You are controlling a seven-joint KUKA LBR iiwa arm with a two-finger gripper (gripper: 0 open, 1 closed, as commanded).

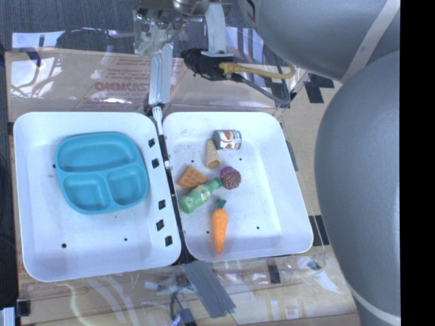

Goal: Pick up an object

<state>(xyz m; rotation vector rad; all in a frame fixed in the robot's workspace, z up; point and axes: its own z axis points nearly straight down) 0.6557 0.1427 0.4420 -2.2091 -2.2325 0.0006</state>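
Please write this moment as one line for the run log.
gripper: above bins' far edge, nothing held | carrot, green bottle, can: right bin | blue tray: left bin

A: Cam position?
B: Single fixed view above the bench, looking down at a slant. Left bin (41, 246) and right bin (279, 219) both fully in frame, side by side.
A: Obstructions?
B: Arm (353, 148) enters from the right, close to the lens, covering that side.
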